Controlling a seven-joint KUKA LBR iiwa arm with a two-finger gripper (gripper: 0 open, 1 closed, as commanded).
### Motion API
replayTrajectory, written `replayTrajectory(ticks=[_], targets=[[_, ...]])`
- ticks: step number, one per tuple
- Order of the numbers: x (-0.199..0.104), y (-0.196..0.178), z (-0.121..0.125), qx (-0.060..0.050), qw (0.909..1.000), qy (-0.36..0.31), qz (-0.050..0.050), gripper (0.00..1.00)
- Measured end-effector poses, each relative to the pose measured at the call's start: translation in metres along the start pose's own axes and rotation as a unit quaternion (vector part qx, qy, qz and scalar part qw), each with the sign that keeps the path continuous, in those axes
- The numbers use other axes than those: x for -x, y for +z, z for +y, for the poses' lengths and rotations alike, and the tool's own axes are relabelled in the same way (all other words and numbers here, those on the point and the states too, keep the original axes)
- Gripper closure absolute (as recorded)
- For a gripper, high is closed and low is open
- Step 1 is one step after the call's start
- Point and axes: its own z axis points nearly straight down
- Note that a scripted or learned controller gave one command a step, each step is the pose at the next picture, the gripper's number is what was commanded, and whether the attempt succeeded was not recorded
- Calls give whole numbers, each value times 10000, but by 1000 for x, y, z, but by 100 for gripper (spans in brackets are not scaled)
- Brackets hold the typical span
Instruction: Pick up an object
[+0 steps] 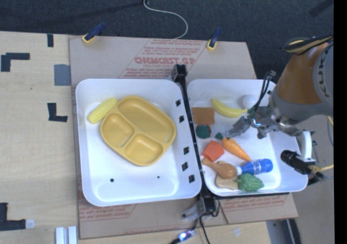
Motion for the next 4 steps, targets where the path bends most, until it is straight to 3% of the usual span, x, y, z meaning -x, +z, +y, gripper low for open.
replayTrajectory(ticks=[1,2,3,4], targets=[[2,56,-11,-8,10000,6,2,0],[1,74,-11,17,10000,-2,-7,0],[1,63,-11,25,10000,0,-9,100],[9,16,-7,41,10000,6,-8,100]])
